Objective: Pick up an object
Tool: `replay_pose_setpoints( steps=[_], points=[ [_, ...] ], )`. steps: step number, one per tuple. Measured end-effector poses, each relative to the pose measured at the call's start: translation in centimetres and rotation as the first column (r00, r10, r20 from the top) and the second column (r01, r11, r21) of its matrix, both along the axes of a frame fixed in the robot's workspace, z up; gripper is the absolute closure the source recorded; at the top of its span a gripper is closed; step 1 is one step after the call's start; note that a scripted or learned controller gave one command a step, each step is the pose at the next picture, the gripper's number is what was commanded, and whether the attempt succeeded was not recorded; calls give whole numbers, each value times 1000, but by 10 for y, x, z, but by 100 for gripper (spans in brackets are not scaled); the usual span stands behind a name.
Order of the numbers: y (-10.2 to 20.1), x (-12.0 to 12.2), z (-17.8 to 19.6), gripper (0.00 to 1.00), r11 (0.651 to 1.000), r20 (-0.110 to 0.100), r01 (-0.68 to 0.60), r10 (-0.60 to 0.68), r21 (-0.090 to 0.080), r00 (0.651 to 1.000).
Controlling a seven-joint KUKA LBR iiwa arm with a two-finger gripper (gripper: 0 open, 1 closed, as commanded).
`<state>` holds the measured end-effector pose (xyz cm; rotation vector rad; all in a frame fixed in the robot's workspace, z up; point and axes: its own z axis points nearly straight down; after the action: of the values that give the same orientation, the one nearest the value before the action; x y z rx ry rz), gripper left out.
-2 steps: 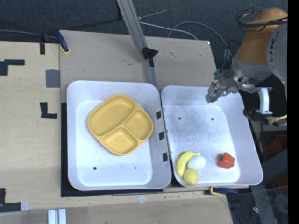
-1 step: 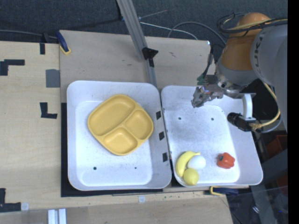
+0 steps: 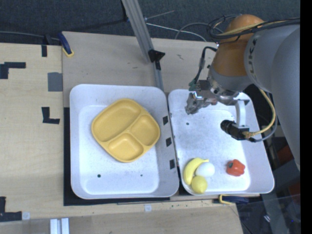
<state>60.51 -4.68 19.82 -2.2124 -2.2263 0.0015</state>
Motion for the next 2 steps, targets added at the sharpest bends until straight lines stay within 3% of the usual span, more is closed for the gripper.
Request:
replay_pose_setpoints(
  steps=[2],
  points=[
    [103,-18,24,100,1000,3,-2,2,1,1000]
  ],
)
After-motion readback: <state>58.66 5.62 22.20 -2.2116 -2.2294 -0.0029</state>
